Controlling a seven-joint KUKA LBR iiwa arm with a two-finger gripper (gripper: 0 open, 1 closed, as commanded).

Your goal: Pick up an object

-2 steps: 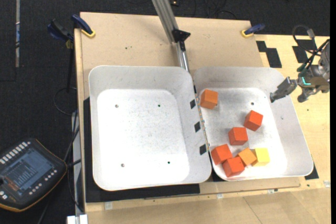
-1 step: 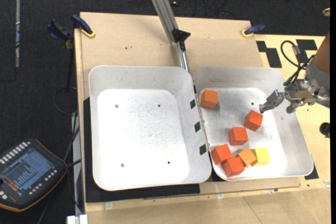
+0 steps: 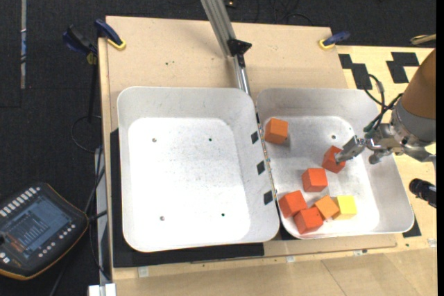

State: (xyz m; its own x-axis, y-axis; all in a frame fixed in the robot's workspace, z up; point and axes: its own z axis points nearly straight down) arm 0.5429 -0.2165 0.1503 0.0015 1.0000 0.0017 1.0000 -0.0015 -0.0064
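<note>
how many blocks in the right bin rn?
7. One orange upper left, one red at the hand, one red-orange mid-bin, and four clustered near the front: two red-orange, one orange, one yellow. Others could hide under the arm.

No text, label or number can be read; the screen of the grey handheld pendant [image 3: 31, 229] left of the desk [image 3: 173, 52] is too blurred.

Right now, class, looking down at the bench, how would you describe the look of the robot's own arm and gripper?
The robot arm enters from the right: a rounded body with a broad orange band above a grey wrist section. Dark cables loop beside it. Its two-finger gripper is slim grey metal on a small silver-and-black mechanical head.
</note>
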